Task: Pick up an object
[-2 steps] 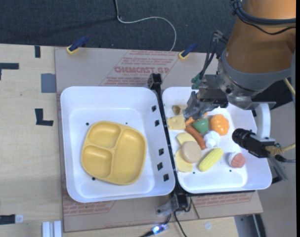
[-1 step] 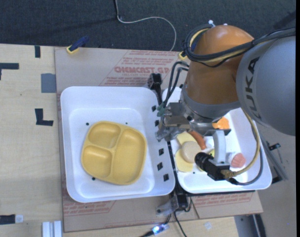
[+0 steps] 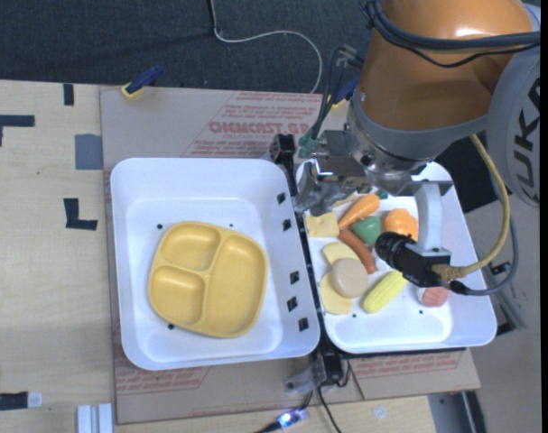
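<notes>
Corn cob (image 3: 385, 290) in the right bin (image 3: 391, 332), long axis running lower-left to upper-right, beside a pale round piece (image 3: 349, 278) and carrots (image 3: 357, 210). Gripper (image 3: 332, 177) above the bin's far-left corner; jaw state cannot be told. Yellow divided plate (image 3: 208, 278) in the left bin (image 3: 138, 242).

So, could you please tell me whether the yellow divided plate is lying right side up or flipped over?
Right side up: the yellow divided plate lies flat in the left bin, its three hollow compartments facing upward.
</notes>
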`<state>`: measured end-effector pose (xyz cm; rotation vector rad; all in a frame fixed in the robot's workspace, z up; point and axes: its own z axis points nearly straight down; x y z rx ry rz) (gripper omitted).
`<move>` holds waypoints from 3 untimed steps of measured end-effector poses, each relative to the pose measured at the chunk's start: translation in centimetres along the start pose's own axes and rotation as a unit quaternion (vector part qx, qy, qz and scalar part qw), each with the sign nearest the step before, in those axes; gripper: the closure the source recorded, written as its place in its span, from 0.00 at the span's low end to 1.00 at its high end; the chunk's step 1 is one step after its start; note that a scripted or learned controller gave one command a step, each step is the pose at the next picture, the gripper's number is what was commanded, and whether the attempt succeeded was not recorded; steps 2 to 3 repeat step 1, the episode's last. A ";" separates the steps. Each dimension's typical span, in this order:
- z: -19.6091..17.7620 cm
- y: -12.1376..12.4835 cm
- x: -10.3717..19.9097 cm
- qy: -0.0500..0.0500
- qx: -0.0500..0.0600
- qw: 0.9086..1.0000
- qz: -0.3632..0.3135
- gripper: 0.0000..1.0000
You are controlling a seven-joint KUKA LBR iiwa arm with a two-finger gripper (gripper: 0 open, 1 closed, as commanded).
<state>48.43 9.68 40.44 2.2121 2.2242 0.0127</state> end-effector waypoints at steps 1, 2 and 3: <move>11.3 -0.4 -5.1 -0.003 0.011 1.000 0.005 1.00; 11.3 -0.4 -5.1 -0.003 0.011 1.000 0.005 1.00; 11.3 -0.4 -5.1 -0.003 0.011 1.000 0.005 1.00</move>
